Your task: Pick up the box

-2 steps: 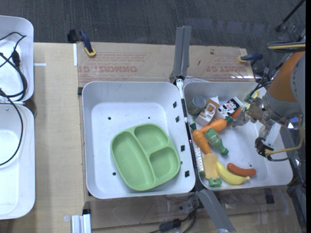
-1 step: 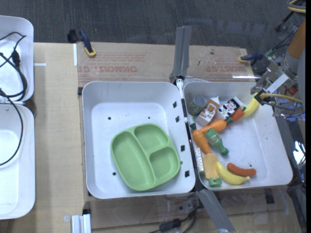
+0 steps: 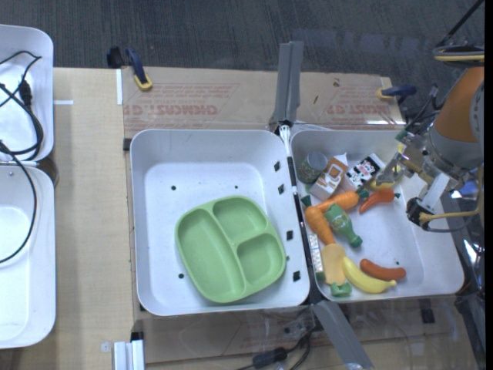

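Note:
A small orange-and-white carton box (image 3: 333,175) lies tilted at the back of the right bin (image 3: 431,272). Beside it is a black-and-white patterned box (image 3: 362,169). My gripper (image 3: 390,176) reaches in from the right and hangs low just right of the patterned box, over the top end of a red chili (image 3: 377,199). The grey arm with its orange band (image 3: 461,106) rises behind it. Nothing is visibly held.
The right bin also holds a can (image 3: 313,166), a carrot (image 3: 339,201), a green bottle (image 3: 342,225), a banana (image 3: 368,278), a red sausage (image 3: 383,270) and a yellow piece (image 3: 333,262). A green divided plate (image 3: 231,247) lies in the left bin (image 3: 154,206).

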`<state>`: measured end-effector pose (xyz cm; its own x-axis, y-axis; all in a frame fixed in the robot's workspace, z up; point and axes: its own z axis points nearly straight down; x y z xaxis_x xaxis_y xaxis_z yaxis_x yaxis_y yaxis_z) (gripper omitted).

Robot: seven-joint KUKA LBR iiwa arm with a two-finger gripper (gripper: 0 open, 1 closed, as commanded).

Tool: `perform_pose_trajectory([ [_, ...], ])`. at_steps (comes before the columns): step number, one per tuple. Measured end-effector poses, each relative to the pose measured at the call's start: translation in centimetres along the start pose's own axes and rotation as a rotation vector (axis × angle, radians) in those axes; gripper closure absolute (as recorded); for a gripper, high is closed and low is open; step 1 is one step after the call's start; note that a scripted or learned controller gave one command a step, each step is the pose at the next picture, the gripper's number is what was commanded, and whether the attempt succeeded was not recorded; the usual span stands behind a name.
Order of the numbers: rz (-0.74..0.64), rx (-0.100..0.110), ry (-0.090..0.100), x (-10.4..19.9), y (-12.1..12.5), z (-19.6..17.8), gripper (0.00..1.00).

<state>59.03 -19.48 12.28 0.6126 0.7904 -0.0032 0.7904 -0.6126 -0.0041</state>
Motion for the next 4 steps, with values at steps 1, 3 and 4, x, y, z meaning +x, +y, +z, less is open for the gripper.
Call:
perform_pose_trajectory([
  [1,0.050,0.007,0.015,0.4,2.0,2.0,0.00],
  [3,0.288,-0.012,0.027,-1.3,0.2,2.3,0.00],
  [4,0.336,-0.003,0.001,2.2,5.9,-14.0,0.00],
])
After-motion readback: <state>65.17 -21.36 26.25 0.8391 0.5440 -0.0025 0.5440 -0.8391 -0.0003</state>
